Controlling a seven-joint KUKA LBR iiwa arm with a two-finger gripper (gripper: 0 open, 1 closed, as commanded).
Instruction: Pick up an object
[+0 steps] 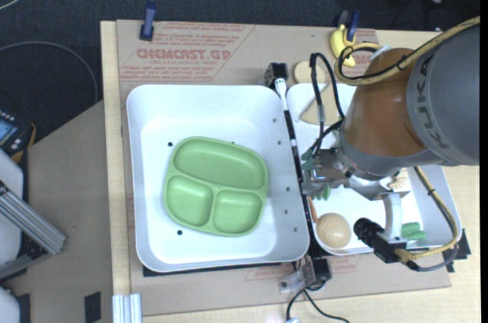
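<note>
While the arm bends low over the right white bin [438, 196], nothing shows that an object is lifted yet. Nearest the camera, a round beige ball-like object [333, 230] lies at the front of this bin, beside a small green block [410, 230]. Just behind them the hand [319, 175] sits under the grey and orange wrist, near the bin's left wall; I cannot tell its state. In the left white bin [145, 161] rests a green divided plastic tray [216, 187], untouched. Farther back, a yellow curved object [347, 47] lies on the bench [191, 55]. The pick seems still to do.
</note>
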